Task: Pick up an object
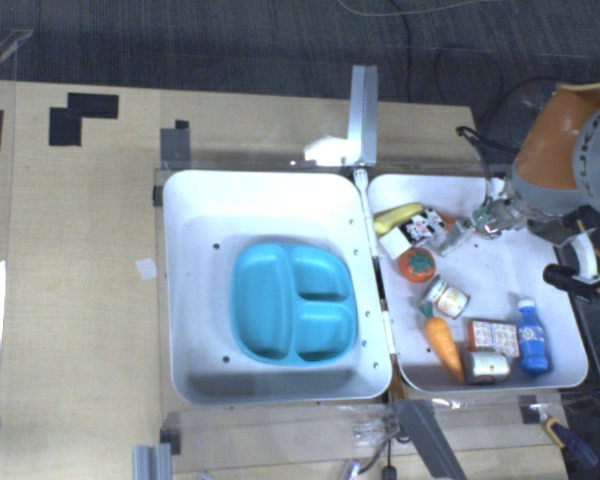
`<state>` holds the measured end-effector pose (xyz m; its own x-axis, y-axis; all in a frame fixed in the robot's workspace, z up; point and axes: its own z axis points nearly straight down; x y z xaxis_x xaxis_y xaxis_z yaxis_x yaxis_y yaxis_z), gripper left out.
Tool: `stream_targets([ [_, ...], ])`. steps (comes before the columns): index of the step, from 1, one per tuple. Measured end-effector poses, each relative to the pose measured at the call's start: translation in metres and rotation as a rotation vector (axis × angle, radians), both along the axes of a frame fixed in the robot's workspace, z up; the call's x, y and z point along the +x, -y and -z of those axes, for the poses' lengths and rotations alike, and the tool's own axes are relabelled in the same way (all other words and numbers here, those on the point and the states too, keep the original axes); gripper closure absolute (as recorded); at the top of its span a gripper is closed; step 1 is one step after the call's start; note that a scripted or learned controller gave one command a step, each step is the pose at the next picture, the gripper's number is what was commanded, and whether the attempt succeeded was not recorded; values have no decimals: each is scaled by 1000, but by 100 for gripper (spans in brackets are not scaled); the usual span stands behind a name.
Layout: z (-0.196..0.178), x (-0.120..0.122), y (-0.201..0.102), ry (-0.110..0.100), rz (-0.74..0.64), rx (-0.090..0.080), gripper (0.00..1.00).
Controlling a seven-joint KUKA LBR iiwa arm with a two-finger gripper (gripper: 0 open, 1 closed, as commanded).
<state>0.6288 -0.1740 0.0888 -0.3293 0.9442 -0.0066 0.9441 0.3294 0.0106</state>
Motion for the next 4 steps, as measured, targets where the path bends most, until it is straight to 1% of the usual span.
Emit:
stream_targets([
  [1, -26, -73, -50, -6, 105, 3, 0],
  [2, -96, -141, -109, -8, 180, 4, 0],
  [3, -1, -137, -49, 4, 147, 1, 0],
  [4, -13, -134, -51, 11, 144, 3, 100],
])
